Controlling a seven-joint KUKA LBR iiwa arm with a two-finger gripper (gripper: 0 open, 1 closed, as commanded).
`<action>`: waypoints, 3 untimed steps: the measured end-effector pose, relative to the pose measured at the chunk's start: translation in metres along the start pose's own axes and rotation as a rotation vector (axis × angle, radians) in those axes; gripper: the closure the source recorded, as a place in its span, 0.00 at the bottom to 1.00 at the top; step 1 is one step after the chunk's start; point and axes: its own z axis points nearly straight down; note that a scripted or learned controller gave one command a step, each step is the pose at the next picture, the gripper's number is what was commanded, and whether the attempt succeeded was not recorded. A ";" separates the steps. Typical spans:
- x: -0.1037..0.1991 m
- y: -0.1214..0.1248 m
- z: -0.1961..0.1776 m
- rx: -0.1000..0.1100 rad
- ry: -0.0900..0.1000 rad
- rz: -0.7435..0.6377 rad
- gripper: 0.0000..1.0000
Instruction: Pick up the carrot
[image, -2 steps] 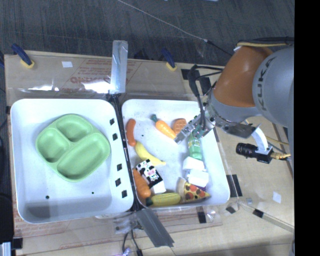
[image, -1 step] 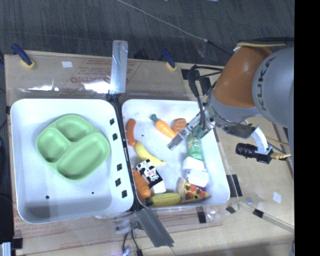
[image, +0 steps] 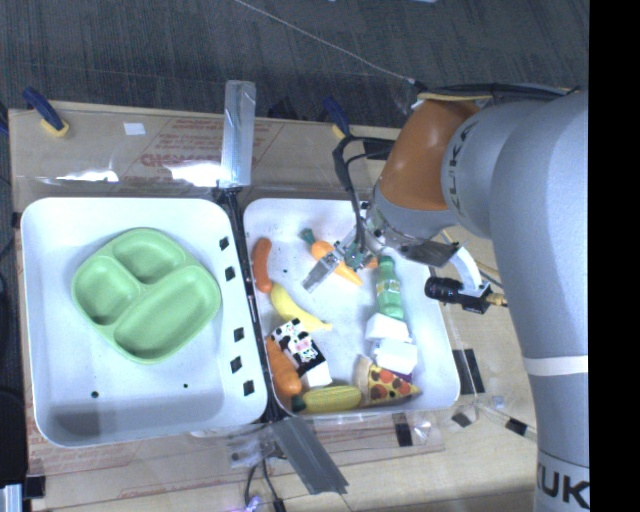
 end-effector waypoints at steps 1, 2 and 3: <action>-0.045 0.039 0.059 -0.003 -0.002 0.145 0.00; -0.045 0.041 0.045 -0.006 -0.006 0.136 1.00; 0.013 0.032 -0.026 -0.006 -0.003 0.376 1.00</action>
